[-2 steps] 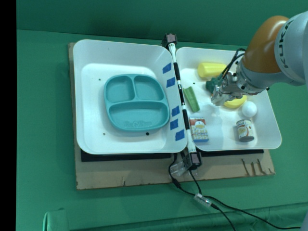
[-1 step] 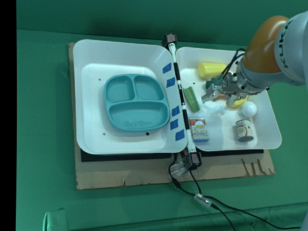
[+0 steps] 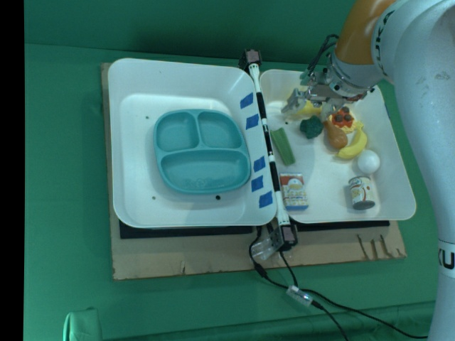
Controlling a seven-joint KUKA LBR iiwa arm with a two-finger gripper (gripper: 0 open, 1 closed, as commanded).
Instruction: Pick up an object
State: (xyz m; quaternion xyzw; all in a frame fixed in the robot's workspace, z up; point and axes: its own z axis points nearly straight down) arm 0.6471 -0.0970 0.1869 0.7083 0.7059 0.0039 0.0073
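The right bin [image 3: 398, 190] holds several small toy foods. A green stick-shaped piece [image 3: 283, 146] lies near its left wall. A dark green broccoli [image 3: 311, 127], an orange pear-shaped piece [image 3: 335, 137], a red piece [image 3: 343, 118] and a yellow banana [image 3: 357, 145] cluster at the back. A white ball [image 3: 368, 162], a small can [image 3: 361, 192] and a little printed box [image 3: 293, 191] lie toward the front. My gripper [image 3: 313, 99] hangs low over the back of this bin, just above a yellow piece [image 3: 307, 109] and beside the broccoli.
The left bin [image 3: 135, 190] carries a teal divided plate [image 3: 201, 151]. A ridge with blue tape marks [image 3: 257, 141] separates the bins. Cables [image 3: 298, 293] trail off the bench's front edge. My grey arm [image 3: 426, 119] covers the right bin's far right corner.
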